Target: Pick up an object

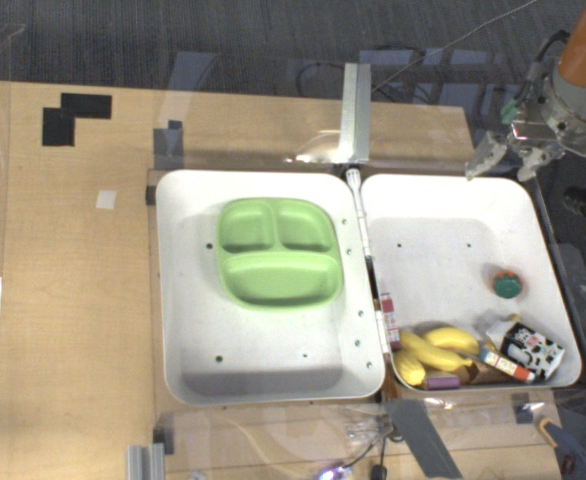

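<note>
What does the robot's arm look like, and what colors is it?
The arm has a rounded orange band with a grey wrist below it. Its pincer is pale grey metal with two thin fingers, and small cables and fittings crowd around it. A thin white cable curves nearby.

A pale green divided plate [277, 251] lies in a white bin [188, 368]; yellow bananas [435, 351], a black-and-white spotted box [533, 349].

You are looking down on a robotics lab. A pale wooden bench [63, 298] carries two shallow white bins [188, 368] set side by side, with metal brackets [357, 108] fixed around them, loose cables [493, 23] trailing over grey carpet [223, 13], and black marker shapes [73, 116] stuck on the benchtop.
</note>
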`<state>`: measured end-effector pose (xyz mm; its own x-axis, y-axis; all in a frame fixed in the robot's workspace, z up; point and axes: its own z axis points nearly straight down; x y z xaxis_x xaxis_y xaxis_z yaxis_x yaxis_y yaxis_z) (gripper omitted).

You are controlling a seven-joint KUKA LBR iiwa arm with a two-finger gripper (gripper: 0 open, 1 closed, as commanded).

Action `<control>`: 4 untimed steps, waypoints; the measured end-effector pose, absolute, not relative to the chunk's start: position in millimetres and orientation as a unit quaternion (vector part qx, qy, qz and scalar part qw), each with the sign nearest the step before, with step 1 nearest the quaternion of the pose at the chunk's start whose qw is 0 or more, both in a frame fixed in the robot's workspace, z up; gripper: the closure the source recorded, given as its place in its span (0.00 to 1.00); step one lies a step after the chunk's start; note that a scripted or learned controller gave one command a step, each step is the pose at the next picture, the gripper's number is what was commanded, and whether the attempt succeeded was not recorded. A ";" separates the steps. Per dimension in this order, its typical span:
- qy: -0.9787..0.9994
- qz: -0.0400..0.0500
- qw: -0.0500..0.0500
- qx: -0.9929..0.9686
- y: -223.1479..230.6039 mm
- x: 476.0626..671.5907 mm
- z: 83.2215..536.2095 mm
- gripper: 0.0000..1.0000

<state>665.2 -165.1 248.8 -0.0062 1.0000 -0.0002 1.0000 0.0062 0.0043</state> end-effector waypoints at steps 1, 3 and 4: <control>0.568 0.001 0.000 0.823 -114.8 670.1 156.0 0.00; 0.743 0.004 0.004 0.669 -100.8 613.8 89.8 0.00; 0.742 0.003 0.005 0.671 -171.4 640.7 88.5 0.00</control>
<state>640.7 -171.4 88.5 -0.1008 0.9949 -0.0037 0.9949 0.1008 0.0106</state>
